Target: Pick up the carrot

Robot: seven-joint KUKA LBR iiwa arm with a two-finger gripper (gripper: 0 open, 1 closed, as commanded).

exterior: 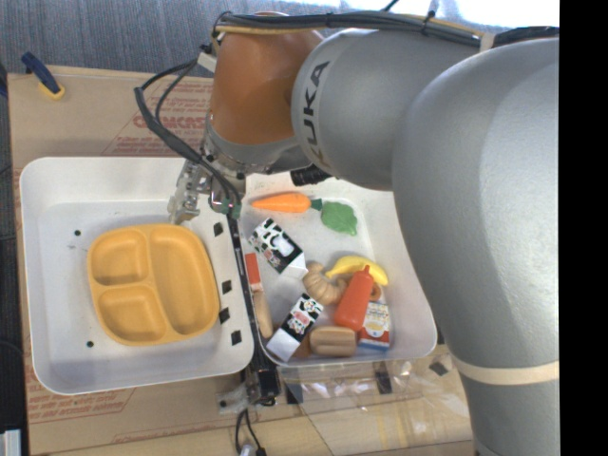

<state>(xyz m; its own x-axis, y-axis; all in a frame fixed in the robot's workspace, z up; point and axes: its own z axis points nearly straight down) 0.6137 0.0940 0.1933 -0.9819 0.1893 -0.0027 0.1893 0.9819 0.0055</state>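
Nearest your lens, the arm (456, 131) bulks across the right side, its grey links covering part of the right bin (413, 297) because it reaches in from that side. The gripper (198, 196) hangs at the left bin's (38, 255) top edge, above the yellow tray (152, 281); you cannot tell from here how it is set, and nothing shows in its grasp. The carrot (282, 202) lies flat at the right bin's upper end, beside the green leaf (338, 218), apart from the gripper. You probably need to travel right before descending.
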